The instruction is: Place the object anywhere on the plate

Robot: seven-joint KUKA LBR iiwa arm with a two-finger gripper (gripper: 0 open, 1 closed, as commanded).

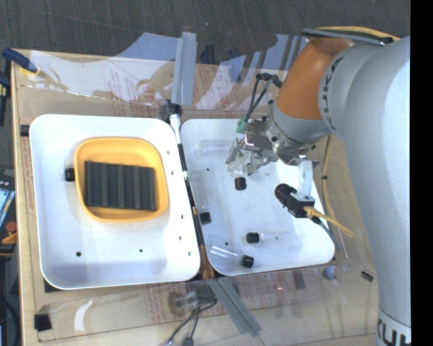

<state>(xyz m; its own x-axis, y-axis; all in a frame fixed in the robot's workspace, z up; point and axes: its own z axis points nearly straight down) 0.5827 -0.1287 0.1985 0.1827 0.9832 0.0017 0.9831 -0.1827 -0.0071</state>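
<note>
My gripper (247, 157) hangs just above the small black piece (239, 184) in the right bin (307, 245); open or closed, I cannot tell. Best centre over it before carrying to the yellow plate (117, 148).

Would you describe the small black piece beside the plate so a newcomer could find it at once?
Start at the left bin, which holds a yellow plate. Beside the plate's left edge, a small black piece lies on the white floor. The other black pieces all lie in the right bin.
</note>
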